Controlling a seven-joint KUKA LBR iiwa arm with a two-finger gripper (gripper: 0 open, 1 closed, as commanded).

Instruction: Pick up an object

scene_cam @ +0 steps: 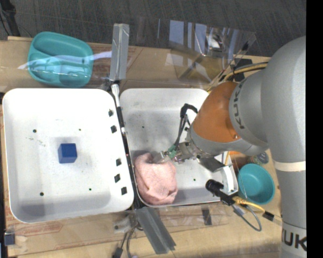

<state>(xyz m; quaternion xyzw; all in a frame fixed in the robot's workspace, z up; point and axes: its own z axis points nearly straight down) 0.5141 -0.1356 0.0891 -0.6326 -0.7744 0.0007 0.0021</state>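
Note:
A pink soft bundle, like a cloth or plush (155, 180), lies in the near left corner of the right bin (151, 112). My gripper (169, 155) hangs just above the bundle's upper right edge, under the orange band of the arm. A small blue cube (68, 152) sits alone in the left bin (54, 104), far from the gripper. The wrist hides how the fingers stand.
A teal plastic container (60, 58) rests on the bench behind the left bin. A teal bowl (257, 182) stands to the right of the right bin. A divider with black clips (120, 149) runs between the bins. Clear plastic sheeting (204, 47) lies behind the right bin.

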